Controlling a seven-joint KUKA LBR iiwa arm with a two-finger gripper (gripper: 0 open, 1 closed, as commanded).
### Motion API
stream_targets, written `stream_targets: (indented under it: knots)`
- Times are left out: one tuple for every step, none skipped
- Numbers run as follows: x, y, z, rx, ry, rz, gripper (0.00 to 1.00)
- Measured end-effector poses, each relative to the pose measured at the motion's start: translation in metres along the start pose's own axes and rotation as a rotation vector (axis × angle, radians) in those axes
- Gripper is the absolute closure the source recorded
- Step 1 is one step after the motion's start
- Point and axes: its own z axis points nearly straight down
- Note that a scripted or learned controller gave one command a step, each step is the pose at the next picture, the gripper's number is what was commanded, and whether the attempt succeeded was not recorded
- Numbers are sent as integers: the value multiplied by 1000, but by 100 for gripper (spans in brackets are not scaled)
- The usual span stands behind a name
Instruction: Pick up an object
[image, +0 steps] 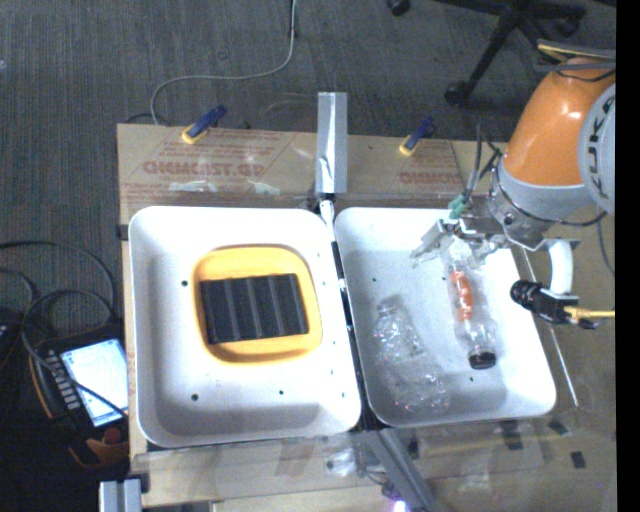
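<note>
Arm reaches in from right, orange band up top, hand (452, 238) low, pointing left.

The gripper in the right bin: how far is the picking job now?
Done: the arm has reached into the right bin, and the gripper is at the top end of the clear bottle. In hand: nothing clearly; the bottle lies on the bin floor. Left: gripping and lifting. The crumpled plastic lies untouched.

Two shallow white bins sit side by side on the counter (200, 160). The left bin (160, 330) holds a yellow tray with a black ridged insert (256, 305). The right bin (520, 395) holds a clear plastic bottle (470, 315) on its right and a crumpled clear bottle (405, 355) left of it.
</note>
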Motion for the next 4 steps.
stream_targets:
  knots:
    - [-52, 8, 86, -21, -5, -85, 0]
    - [-64, 18, 99, -37, -4, -114, 0]
    - [-68, 22, 99, -43, -5, -119, 0]
    - [-70, 24, 100, -43, -3, -142, 0]
